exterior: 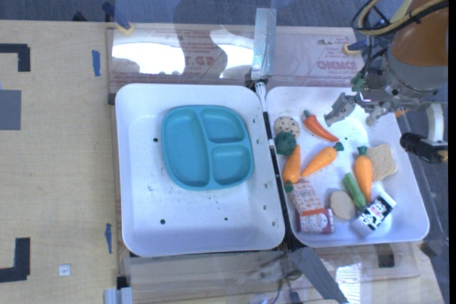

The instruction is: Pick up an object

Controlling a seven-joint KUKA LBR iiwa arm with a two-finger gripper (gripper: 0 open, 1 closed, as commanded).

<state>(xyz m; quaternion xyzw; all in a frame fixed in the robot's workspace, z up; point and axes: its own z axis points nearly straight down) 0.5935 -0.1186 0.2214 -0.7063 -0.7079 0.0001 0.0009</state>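
We see the hand point(358, 108) hovering over the upper part of the right bin point(417, 221), in the right of the frame, its two fingers spread apart with nothing between them. Any item here could serve as the task's thing, and all of them lie in that right bin: a red-orange chili point(320, 127) just left of the hand, a cookie point(286, 125) near the bin's upper left corner, a broccoli point(286, 143) below it, three carrots, one point(292, 166) by the left wall, one point(319, 159) slanting beside it and one point(364, 175) further right, a slice of toast point(383, 160), a green pod point(354, 190), a pink carton point(311, 205), a tan disc point(343, 205) and a black-and-white carton point(375, 212) at the lower right. The left bin point(135, 167) holds a blue divided plate point(206, 147). We judge these to be toy foods, light, stiff and smooth, so weight is no worry but slipping is. The chili is nearest and lies apart from its neighbours; we would close across its thick middle, square to its length, not on the tapering tip. The slanting carrot is a fair second choice, taken the same way. The toast and the disc lie flat and offer little to grip, and the lower right cluster is crowded, with items touching. Both bins rest on the counter point(50, 174).
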